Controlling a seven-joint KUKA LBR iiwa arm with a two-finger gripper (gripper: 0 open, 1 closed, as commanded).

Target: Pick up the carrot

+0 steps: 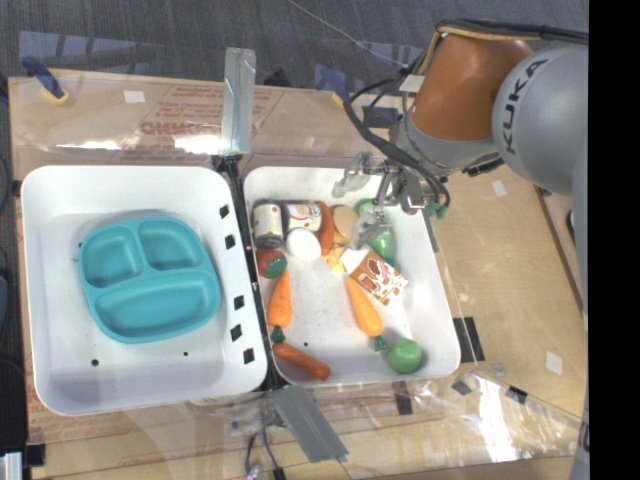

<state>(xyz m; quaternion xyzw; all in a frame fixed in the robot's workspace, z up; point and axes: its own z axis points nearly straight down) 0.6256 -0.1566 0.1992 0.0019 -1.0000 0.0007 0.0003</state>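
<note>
Arm (520, 98) cut off at right edge. Gripper (385, 203) finger state too cluttered to tell. Carrot (364, 306) partly under snack packet (378, 276). Can (270, 223) label unreadable.

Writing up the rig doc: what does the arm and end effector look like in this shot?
The arm is glossy grey and rounded, with KUKA lettering on its side and a broad orange band above the wrist. Black cables loop around the wrist. The end effector is a small metallic assembly with dark parts.
</note>
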